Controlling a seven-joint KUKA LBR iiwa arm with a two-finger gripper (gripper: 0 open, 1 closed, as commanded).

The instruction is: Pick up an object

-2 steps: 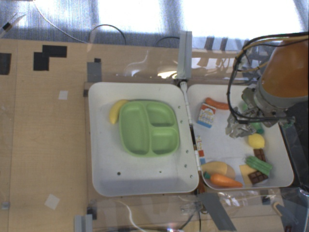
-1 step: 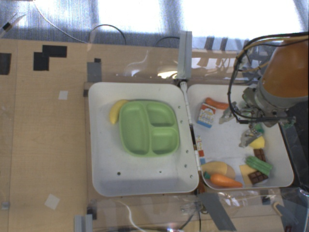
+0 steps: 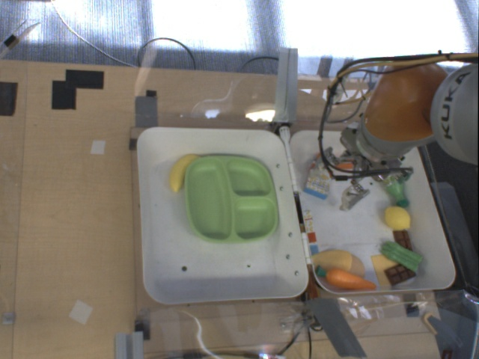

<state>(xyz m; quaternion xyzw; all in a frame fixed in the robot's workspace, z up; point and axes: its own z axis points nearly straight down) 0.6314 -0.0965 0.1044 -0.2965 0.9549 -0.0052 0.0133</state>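
From above, my pincer (image 3: 355, 195) hangs in the upper middle of the right bin (image 3: 447, 264), at the right of the frame. It points down at bare white floor. I cannot tell if it is open or closed, and I see nothing in it.

The things I could pick are all around it. A small box (image 3: 318, 179) with blue and white print lies just to its left, near the wall between the bins. A green toy (image 3: 397, 190) sits just to its right. A round yellow lemon (image 3: 397, 218) is lower right. At the bottom of the bin are a carrot (image 3: 349, 279), a pale potato (image 3: 336, 260), a green ridged pickle (image 3: 402, 254) and brown chocolate (image 3: 400, 275).

What could go wrong? If I go straight down, I think I would grab nothing. The box is flat and thin, so I might slide off it. The lemon is round and smooth and may roll away. The things at the bottom lie close together, so I might bump one while reaching for another.

In the left bin (image 3: 157, 260), at the middle of the frame, sits a green plate (image 3: 228, 197) with three parts. It looks like smooth plastic. A curved yellow banana (image 3: 179, 172) touches its upper left edge. Both bins rest on a wooden table (image 3: 67, 223).
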